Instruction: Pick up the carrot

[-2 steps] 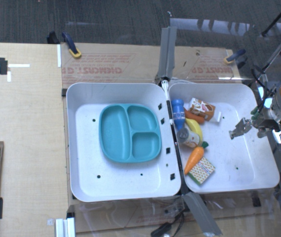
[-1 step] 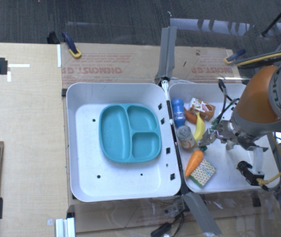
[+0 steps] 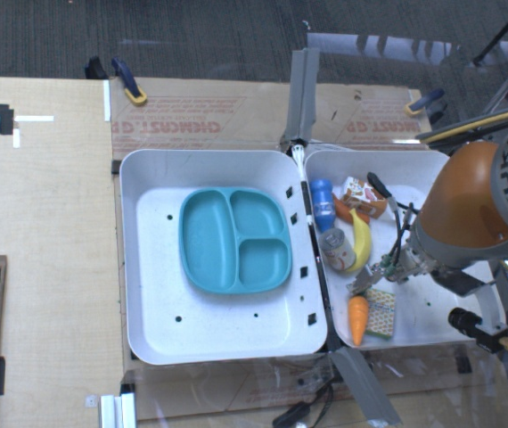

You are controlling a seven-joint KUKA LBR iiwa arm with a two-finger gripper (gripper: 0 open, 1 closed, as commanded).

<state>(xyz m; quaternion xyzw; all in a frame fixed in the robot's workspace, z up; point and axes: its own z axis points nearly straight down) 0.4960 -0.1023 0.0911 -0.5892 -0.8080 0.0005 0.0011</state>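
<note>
The orange tapered carrot [image 3: 357, 319] lies near the front wall of the right shallow white bin [image 3: 432, 330], touching a green-checked sponge [image 3: 381, 312] on its right. Just behind it crowd a yellow banana [image 3: 361, 237], a grey round can [image 3: 336, 249] and a blue bottle [image 3: 323, 201]. The bin floor to the sponge's right is bare. The grey arm with its orange band [image 3: 464, 199] overhangs that side.

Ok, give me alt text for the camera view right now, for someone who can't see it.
The gripper hangs low in the right bin, just above the carrot, which lies at the bin's near edge beside a banana and a blue bottle. The left bin holds a teal divided tray.
</note>
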